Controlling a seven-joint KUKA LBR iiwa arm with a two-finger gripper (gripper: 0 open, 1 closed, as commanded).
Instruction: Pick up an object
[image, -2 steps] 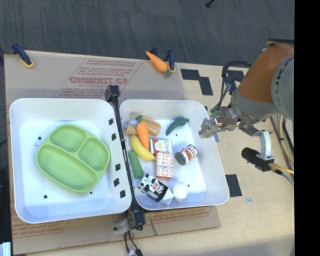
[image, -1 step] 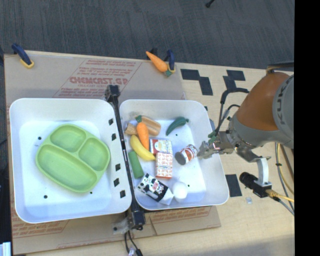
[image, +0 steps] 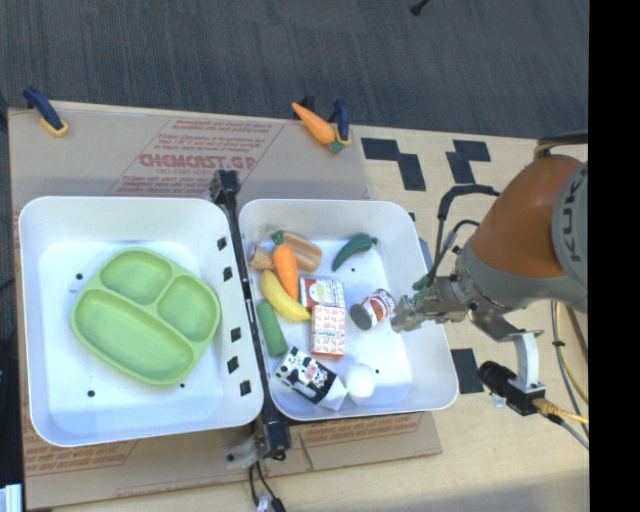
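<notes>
hovering at the right bin's (image: 425, 250) right edge, gripper (image: 405, 315) beside small can (image: 374, 308); jaw state unclear.

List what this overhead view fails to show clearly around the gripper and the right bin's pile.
- Gripper: small and blurred in the camera view; its grip state is unreadable.
- Small can: label too small to read; contact with the gripper unclear.
- Black-and-white item: partly hidden by the bin divider; identity unclear.
- Red carton: print too small.

robot lab, bench (image: 400, 150) with two clamped bins (image: 420, 300), toy food (image: 286, 270)
</notes>
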